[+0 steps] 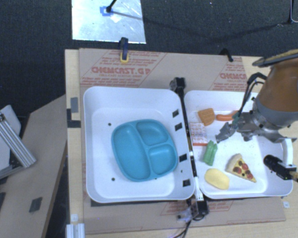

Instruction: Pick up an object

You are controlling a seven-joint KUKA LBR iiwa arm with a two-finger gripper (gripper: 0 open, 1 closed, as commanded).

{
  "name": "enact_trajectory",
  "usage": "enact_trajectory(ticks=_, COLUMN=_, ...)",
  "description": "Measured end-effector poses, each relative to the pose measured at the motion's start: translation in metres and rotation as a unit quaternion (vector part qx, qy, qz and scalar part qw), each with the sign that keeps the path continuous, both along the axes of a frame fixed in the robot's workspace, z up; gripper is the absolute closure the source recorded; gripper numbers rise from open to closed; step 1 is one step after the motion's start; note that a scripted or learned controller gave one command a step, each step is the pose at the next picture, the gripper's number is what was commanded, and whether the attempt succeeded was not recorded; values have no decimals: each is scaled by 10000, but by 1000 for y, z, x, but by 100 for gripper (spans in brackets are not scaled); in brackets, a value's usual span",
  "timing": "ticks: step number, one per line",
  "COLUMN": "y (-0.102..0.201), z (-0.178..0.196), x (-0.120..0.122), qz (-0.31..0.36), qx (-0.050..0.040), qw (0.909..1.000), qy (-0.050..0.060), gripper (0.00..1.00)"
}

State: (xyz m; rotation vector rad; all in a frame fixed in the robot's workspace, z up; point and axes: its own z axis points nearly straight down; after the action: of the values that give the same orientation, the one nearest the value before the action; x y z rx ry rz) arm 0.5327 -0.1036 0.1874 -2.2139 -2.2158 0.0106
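The right bin (pixel 273 190) holds several toy foods: a tan cracker-like piece (pixel 206 116), an orange stick (pixel 224 116), a white and red packet (pixel 196 132), a green piece (pixel 210 152), a yellow lump (pixel 217 178) and a pizza slice (pixel 241 168). My gripper (pixel 227 133) hangs low over the middle of this bin, pointing left. It is just right of the packet, above the green piece and below the orange stick. I see nothing held in it.
A blue divided plate (pixel 141 150) lies in the left bin (pixel 97 108). A black divider with clips (pixel 185 133) runs between the bins. The arm's orange band (pixel 283 86) and a black fitting (pixel 277 166) stand over the right bin's right side.
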Motion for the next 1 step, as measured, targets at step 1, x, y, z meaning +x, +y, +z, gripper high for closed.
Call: enact_trajectory(ticks=1, y=0, z=6, x=3, qz=13, qx=-8, qw=10000, qy=-64, gripper=0)
